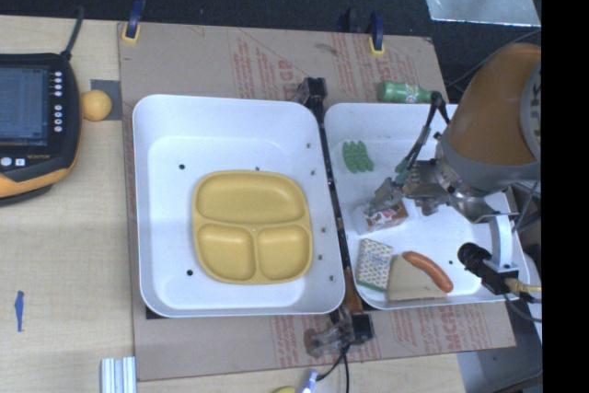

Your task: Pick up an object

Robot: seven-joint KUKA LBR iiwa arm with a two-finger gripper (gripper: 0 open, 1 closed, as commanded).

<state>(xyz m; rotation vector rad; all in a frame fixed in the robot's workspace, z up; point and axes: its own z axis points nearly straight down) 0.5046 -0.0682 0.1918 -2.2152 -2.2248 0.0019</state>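
Gripper (385, 202) centre-right over small packet (386, 216); finger state: cannot tell. Packet looks light, crinkly, slippery; pinch across its middle.

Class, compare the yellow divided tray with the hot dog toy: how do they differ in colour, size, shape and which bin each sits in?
The yellow divided tray is pale yellow; the hot dog toy is orange-red. The tray is far bigger, filling much of the left bin, while the hot dog is a small piece near the front of the right bin. The tray is a wide, rounded form with three compartments; the hot dog is a slim sausage shape. Both lie flat inside a white bin.
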